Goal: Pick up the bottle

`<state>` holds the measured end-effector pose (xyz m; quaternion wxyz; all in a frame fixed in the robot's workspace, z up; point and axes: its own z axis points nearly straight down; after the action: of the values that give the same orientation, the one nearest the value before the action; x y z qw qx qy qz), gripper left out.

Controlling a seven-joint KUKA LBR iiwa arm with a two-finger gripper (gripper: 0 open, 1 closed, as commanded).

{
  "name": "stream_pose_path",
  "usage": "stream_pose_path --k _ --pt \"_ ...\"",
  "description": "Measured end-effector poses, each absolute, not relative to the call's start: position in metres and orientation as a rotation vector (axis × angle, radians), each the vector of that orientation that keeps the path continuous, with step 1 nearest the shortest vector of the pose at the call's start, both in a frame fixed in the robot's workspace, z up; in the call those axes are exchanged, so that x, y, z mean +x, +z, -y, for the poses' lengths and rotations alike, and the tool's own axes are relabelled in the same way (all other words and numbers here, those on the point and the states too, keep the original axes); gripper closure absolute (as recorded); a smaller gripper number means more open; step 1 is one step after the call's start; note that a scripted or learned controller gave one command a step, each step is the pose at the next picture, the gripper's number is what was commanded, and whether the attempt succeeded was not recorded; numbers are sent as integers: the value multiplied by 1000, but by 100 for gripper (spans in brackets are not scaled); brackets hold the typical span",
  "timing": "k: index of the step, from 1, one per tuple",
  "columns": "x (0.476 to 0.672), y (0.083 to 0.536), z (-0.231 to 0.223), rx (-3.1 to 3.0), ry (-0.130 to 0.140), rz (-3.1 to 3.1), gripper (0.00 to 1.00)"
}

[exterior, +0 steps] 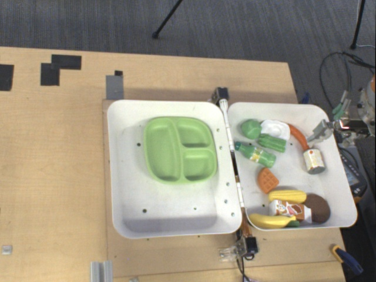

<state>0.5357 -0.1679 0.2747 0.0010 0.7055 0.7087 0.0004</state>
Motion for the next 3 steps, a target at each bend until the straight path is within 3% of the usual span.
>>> stream_pose_path --k 1,2,3 --pt "539 110 137 2341 2 -2093 0" --pt "573 86 92 2496 7 -1904 0" --pt "632 85 88 2667 -2 -1662 0"
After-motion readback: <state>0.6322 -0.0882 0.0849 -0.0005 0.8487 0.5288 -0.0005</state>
